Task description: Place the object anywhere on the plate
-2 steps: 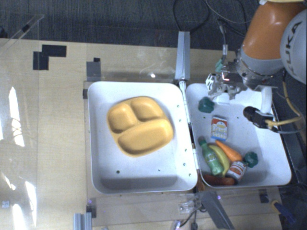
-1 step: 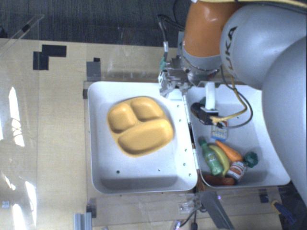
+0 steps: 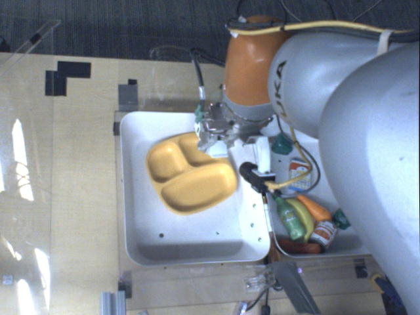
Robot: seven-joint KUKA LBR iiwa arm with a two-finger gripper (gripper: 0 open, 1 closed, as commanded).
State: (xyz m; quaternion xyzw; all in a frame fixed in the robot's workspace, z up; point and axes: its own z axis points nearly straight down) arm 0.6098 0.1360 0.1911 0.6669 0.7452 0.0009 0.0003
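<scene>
Hand (image 3: pixel 211 136) hangs over plate's (image 3: pixel 190 176) far rim.

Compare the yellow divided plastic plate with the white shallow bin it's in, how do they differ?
The yellow divided plastic plate is rounded and split into compartments; the white shallow bin is rectangular with one open floor. The plate is much smaller and covers just part of the bin's floor. The plate lies askew to the bin's walls. Both are shallow, open-topped containers.

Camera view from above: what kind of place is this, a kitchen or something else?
Probably a robot test lab, not a kitchen: a big grey arm reaches over two white bins, with a yellow plate in one and toy food in the other.
</scene>
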